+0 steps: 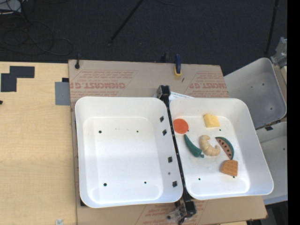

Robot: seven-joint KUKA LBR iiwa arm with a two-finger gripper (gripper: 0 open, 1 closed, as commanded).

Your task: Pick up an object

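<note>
Toys crowd the right bin (253, 139); yellow block (211, 121) looks light, rigid, grippable across flat sides. End effector's state: can't tell.

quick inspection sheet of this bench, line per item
surface: two shallow white plastic bins side by side, left bin and right bin, on a brown cardboard sheet over a pale wooden bench
job's things: all in the right bin: round orange disc, yellow block, teal curved pod, cream curled piece, watermelon-like slice, tan square block
clutter: blue and yellow clamp at the cardboard's far edge
pincer: nothing seen
cables: dark cables on the floor beyond the bench
surroundings: dark floor, grey metal plate at right
</note>
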